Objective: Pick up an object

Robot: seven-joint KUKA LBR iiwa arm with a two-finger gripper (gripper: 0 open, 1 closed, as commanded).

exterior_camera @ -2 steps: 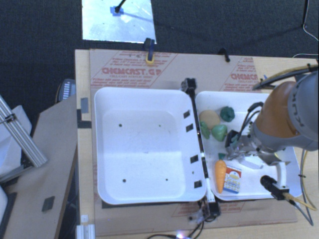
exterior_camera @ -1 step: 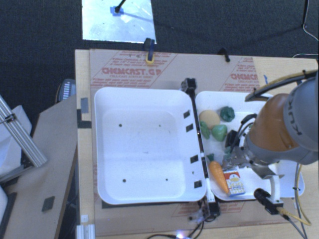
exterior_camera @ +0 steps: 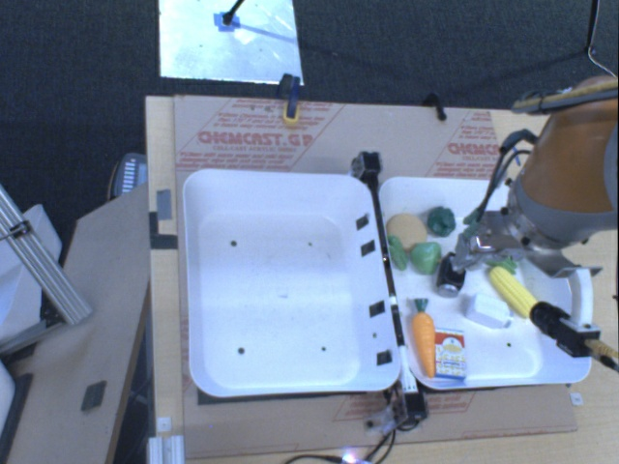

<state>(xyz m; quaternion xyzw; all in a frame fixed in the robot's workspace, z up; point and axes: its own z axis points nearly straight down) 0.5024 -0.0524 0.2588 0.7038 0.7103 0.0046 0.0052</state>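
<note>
My gripper [exterior_camera: 472, 250] hangs low over the middle of the right bin [exterior_camera: 542, 361], reaching in from the right. A small dark can-like object [exterior_camera: 450, 277] lies just below and left of its tip; whether they touch is unclear. A yellow corn cob [exterior_camera: 512, 291] lies right beside the gripper on its lower right. A white block [exterior_camera: 486, 310] sits below that. Left of the gripper are a round green piece [exterior_camera: 426, 256], a darker green piece [exterior_camera: 441, 220] and a tan potato [exterior_camera: 406, 228].
An orange carrot [exterior_camera: 424, 335] and a small orange-and-yellow box [exterior_camera: 449, 353] lie at the right bin's front left. Another green piece [exterior_camera: 397, 252] rests against the divider. The left bin [exterior_camera: 208, 259] sits alongside. The bench's far edge bears a yellow clamp [exterior_camera: 290, 114].
</note>
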